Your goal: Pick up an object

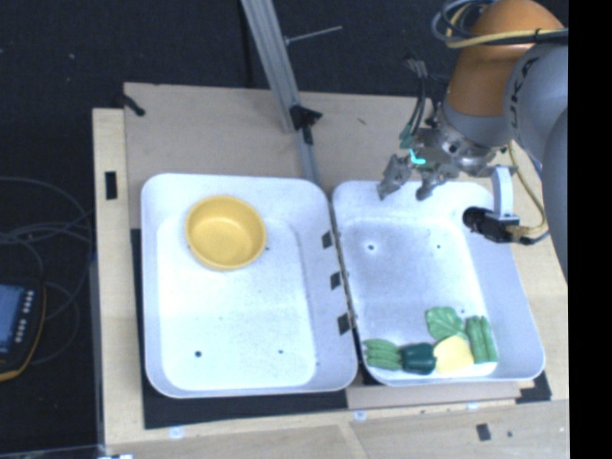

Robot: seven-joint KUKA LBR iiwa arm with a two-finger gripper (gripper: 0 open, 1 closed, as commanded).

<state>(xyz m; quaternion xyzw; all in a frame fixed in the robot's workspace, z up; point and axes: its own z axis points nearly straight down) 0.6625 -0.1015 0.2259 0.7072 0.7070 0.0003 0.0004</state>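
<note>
My gripper (405, 187) hangs over the far edge of the right bin (402, 266), its two grey fingers spread apart with nothing between them. At that bin's near right corner lies a cluster of small things: a light green leafy piece (441, 320), a green ridged piece (480, 338), a yellow lump (453, 355), a dark green block (417, 358) and a green pod (382, 353). The gripper is well away from this cluster, toward the back of the bin.
A yellow bowl (226, 232) sits in the far left part of the left bin (239, 342). A grey metal post (273, 51) rises from the bench behind the bins. A handheld device (14, 323) lies off the bench at the left.
</note>
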